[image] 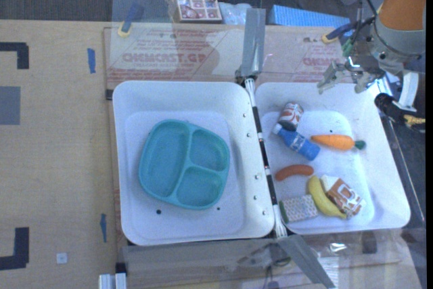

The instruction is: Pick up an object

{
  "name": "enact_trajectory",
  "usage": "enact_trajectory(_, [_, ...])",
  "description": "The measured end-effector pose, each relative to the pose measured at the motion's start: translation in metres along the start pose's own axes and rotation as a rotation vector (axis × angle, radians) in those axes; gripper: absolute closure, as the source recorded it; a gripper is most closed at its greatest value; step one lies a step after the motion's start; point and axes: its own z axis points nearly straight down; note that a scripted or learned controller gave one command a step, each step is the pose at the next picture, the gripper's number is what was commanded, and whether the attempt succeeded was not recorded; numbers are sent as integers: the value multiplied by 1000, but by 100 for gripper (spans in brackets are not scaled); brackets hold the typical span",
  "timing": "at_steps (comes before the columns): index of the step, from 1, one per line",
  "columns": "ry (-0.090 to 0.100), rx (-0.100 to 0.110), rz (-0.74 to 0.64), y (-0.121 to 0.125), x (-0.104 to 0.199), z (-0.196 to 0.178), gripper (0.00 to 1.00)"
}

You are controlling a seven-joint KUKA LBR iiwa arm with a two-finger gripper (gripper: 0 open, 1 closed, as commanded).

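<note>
Camera view showed the gripper (343, 75) spread open with nothing between its fingers, poised above the far edge of the right bin (389, 145). Below it in that bin lay the pickable items: a small can (291, 114) touching a blue bottle (296, 141), a carrot (335, 141) just beside the bottle, a sausage (294, 172) nearer the front, then a banana (323, 197) against an orange-and-white packet (345, 195) and a grey sponge (298, 208). The left bin (128, 105) held a teal divided plate (184, 163).
</note>
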Motion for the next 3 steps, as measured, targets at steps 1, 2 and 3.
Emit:
enact_trajectory(1, [-2, -7, -281, -50, -21, 137, 0])
enact_trajectory(2, [-3, -12, -276, -50, -23, 126, 100])
enact_trajectory(3, [-2, -4, -402, -15, 69, 39, 100])
